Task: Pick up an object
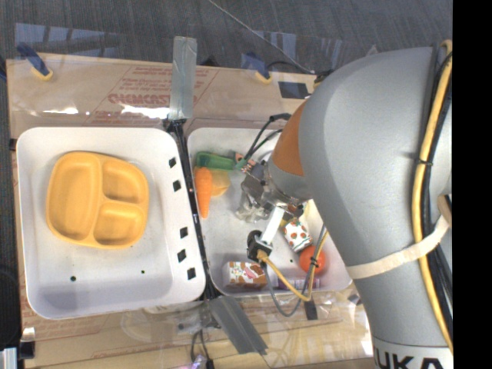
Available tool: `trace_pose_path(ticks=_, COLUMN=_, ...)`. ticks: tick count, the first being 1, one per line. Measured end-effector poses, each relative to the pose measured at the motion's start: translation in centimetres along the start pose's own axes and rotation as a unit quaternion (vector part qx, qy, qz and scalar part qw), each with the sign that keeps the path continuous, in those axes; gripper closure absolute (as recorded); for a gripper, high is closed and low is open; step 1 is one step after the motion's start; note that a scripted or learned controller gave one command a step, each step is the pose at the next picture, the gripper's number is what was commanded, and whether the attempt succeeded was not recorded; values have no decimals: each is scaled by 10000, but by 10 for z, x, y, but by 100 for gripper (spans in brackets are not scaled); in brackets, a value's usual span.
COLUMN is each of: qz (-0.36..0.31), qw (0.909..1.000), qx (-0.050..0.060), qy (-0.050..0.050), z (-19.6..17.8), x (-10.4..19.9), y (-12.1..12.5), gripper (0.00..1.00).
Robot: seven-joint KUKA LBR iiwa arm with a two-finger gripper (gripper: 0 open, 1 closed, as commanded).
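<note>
A: A dark carpeted floor lies behind a bench covered in brown cardboard and clear plastic sheet, with two shallow white bins side by side. What sits closest to us?

B: Along the near wall of the right-hand white bin lies a small brown-and-red packet, and right of it a round red-orange piece like a tomato. Just above those is a small white-and-red carton, beside the gripper.

A: Has the gripper got hold of anything?

B: I cannot tell; the grey arm and its cables crowd that spot. Nothing visibly sits in it.

A: And farther back?

B: An orange plastic carrot by the divider, touching a green leafy piece at the far wall. The left-hand white bin carries a yellow divided tray.

A: How should the pick go?

B: I'd choose the carrot: it lies apart from the cluster. Come straight down, span its narrow width, and stay clear of the bin wall.
</note>
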State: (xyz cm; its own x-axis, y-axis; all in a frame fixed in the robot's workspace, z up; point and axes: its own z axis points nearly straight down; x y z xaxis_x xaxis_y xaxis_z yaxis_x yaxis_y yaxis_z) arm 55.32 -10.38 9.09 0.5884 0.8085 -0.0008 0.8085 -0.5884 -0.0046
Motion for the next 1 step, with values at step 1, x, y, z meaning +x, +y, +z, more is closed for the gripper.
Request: trace_pose_path(ticks=1, qz=886, qw=9961, qx=2, qy=0, z=0, x=22, y=7, gripper=100)
